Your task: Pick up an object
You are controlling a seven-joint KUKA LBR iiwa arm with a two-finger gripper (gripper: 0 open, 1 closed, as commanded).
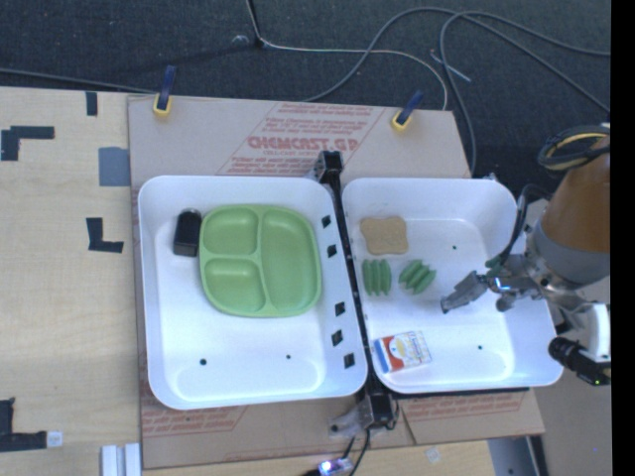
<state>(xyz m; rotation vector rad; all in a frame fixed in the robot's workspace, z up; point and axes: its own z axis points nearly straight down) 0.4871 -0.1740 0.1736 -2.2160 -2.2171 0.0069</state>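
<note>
Green pea pods (378,276) lie long axis up-down; end effector (480,294) hovers nearby, spread and empty.

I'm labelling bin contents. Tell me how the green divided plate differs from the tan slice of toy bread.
The green divided plate lies in the left white bin; the tan slice of toy bread lies in the right white bin. The plate is far larger. The plate has three compartments; the bread is one plain slab. Both lie flat, apart from the gripper.
</note>
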